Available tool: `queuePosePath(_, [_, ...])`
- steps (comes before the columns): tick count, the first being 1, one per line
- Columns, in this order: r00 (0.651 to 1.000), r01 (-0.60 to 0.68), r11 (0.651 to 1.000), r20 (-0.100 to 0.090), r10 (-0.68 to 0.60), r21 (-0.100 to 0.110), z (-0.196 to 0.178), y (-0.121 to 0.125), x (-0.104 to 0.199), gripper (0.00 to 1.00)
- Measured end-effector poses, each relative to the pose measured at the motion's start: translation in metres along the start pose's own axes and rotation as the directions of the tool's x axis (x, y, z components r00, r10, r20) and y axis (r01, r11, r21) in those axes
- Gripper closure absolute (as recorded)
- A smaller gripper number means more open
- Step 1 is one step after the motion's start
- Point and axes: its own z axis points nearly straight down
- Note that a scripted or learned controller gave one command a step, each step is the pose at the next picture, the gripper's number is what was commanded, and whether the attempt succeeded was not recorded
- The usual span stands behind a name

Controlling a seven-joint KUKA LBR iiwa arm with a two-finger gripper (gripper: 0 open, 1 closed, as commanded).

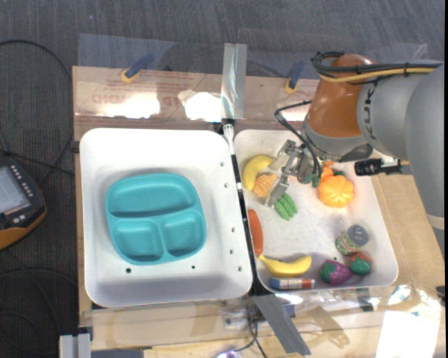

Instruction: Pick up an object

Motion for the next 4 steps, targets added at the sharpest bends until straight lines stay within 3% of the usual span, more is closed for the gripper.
queuePosePath(1, [1.0,0.009,1.0,-0.001,-0.009,0.002,-0.001,-0.021,0.045,0.0])
queuePosePath(2, [1.0,0.011,1.0,0.004,-0.011,0.002,-0.012,-0.02,0.044,1.0])
queuePosePath(3, [0.968,-0.25,0.968,-0.013,0.25,0.007,-0.094,0.037,0.071,1.0])
queuePosePath(4, [0.931,-0.364,0.931,-0.01,0.364,0.01,-0.168,0.063,0.037,1.0])
